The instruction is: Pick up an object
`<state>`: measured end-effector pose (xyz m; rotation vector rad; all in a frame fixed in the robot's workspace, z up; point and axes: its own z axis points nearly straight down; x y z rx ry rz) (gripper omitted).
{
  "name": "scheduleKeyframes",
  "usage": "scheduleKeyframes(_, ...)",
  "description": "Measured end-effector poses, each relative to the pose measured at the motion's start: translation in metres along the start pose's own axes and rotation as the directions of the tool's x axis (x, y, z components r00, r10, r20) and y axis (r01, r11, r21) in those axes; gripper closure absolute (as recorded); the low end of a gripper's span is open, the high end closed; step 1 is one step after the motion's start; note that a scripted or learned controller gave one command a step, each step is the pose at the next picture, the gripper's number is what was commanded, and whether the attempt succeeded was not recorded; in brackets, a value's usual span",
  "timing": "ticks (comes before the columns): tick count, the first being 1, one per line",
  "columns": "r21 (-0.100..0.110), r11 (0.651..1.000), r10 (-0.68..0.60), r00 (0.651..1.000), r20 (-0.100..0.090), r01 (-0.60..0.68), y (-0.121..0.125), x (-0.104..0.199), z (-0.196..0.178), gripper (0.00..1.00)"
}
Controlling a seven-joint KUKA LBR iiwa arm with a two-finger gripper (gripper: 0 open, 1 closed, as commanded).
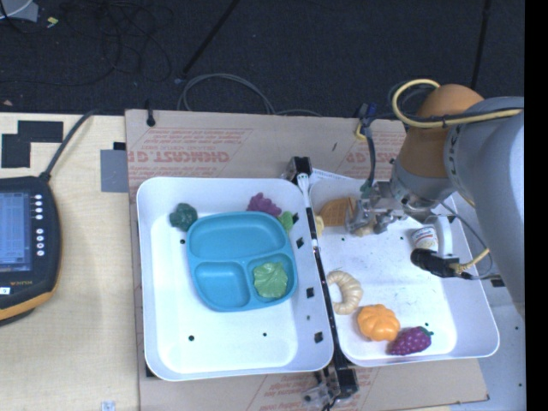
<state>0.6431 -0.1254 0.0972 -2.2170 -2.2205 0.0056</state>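
We see the gripper (370, 218) lowered into the far part of the right bin (390, 268). It sits close over the white floor, with the grey arm and its orange band rising behind it toward the view's right. From this slant its tip is a small, cluttered shape, and we cannot tell whether it is open or closed, or whether it has anything in its grasp.

Just beside the gripper, on its view-left side, lies a brown bread-like piece (336, 210). It may be touching the gripper, though we cannot be sure of contact.

Nearer the camera and well apart from the gripper, a pale ring (346, 290) rests by the wall between the bins. Beyond the ring from the gripper are an orange fruit (378, 322) and, just beside it, a purple grape bunch (409, 341).

Across the dividing wall, further to the gripper's view-left, the left bin (167, 315) holds a blue tray (227, 238) with a green leaf (271, 279) in its near-right compartment. Around the tray's far edge lie a second purple bunch (264, 204), a small light green piece (286, 221) and, farthest from the gripper, a dark green piece (182, 217).
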Motion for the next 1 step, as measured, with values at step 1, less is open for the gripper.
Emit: scheduleKeyframes(1,-0.008,1.000,0.003,1.000,-0.001,-0.003,-0.0445,0.0181,-0.0955,1.00)
